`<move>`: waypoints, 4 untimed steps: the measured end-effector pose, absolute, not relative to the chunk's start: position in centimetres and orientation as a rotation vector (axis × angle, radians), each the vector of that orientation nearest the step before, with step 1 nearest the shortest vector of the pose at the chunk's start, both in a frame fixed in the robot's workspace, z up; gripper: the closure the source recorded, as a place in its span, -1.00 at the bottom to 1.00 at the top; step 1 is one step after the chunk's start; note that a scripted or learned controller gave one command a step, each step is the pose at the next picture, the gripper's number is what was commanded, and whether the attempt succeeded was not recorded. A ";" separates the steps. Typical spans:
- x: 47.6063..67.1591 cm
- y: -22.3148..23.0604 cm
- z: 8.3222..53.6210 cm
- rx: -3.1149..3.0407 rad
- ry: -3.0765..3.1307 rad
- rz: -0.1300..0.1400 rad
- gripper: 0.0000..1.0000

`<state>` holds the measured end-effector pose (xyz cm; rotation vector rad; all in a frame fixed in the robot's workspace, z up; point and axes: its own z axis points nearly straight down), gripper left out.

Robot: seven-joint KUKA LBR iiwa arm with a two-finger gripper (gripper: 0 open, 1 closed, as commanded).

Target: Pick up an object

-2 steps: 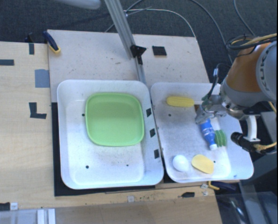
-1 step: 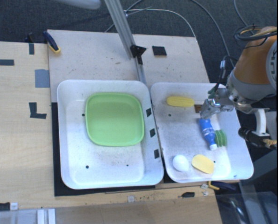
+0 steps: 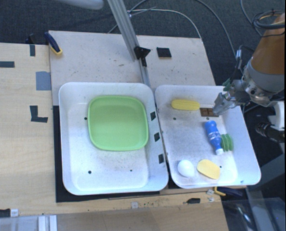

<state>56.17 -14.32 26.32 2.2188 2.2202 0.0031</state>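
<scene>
The right bin (image 3: 239,143) holds a yellow corn cob (image 3: 185,104) at its far end, a blue bottle with a white cap (image 3: 213,136) in the middle, a green brush-like piece (image 3: 227,142) beside the bottle, a white egg (image 3: 185,167) and a yellow wedge (image 3: 209,169) near the front. A small brown block (image 3: 206,112) lies just right of the corn. My gripper (image 3: 221,104) hangs over the bin's far right part, beside the brown block and above the bottle's end. I see nothing held in it.
The left bin (image 3: 73,143) carries a square green plate (image 3: 118,122). A slanted metal pole (image 3: 128,30) rises behind the bins. Cables lie on the floor at the back right. The orange-banded arm (image 3: 270,57) stands over the right bin's right rim.
</scene>
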 end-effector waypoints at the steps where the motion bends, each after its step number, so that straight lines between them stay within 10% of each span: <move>1: 55.4 -8.7 25.0 2.218 2.228 0.000 1.00; 4: 54.1 6.2 22.7 2.218 2.226 -0.001 1.00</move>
